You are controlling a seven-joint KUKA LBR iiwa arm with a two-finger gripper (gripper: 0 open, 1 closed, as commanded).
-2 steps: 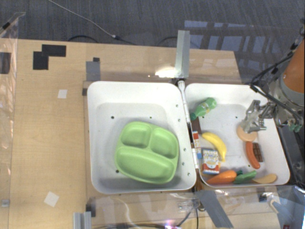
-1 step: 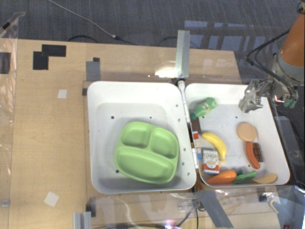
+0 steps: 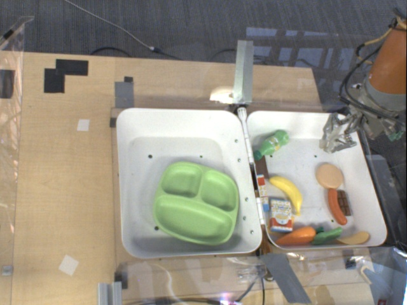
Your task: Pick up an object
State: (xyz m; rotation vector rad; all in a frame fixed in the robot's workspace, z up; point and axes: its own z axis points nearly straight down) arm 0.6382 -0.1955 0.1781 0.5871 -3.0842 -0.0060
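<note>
Gripper (image 3: pixel 337 138) | I see it hovering by the right bin (image 3: pixel 379 196) far rim, finger state I cannot tell | banana (image 3: pixel 287 193) mid-bin, apart from it | nothing lifted; the whole pick remains

tabletop (image 3: pixel 76 196): pale wood-grain board under my reach | left shallow white plastic bin (image 3: pixel 137 132) and right shallow white plastic bin (image 3: pixel 305 122) rest on it, side by side, touching | black angular patch (image 3: pixel 63 74) stuck near its far left corner
</note>
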